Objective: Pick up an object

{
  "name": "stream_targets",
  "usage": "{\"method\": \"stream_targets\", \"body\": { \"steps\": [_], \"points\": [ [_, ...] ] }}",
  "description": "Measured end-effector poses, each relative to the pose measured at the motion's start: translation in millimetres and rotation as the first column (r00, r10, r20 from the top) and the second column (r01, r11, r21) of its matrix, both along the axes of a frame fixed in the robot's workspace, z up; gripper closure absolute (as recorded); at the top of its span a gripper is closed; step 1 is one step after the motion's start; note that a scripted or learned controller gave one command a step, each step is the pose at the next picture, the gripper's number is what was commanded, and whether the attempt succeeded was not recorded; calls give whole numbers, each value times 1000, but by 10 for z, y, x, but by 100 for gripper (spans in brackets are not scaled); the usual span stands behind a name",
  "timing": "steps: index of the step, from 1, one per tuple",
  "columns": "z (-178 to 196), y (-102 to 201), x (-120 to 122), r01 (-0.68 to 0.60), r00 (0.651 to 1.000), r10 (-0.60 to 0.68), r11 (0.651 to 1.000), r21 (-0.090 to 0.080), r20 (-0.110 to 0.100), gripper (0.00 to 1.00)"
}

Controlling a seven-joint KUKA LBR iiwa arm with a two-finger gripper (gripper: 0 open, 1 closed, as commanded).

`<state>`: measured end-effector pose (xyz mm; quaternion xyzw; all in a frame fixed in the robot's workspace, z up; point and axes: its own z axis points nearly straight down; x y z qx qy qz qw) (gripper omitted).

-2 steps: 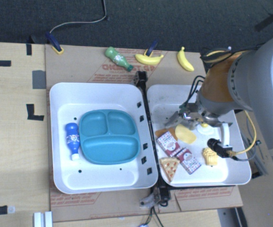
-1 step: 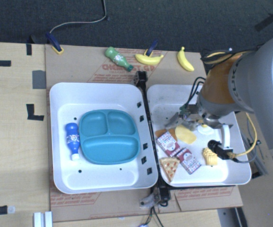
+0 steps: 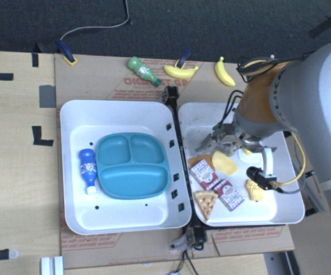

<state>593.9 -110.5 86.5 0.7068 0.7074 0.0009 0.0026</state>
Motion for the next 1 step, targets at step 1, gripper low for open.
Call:
{"method": "stream_targets", "body": {
  "steps": [1],
  "points": [
    [107, -231, 604, -1, 1000, 1, 1000, 1, -5, 0]
  ]
}}
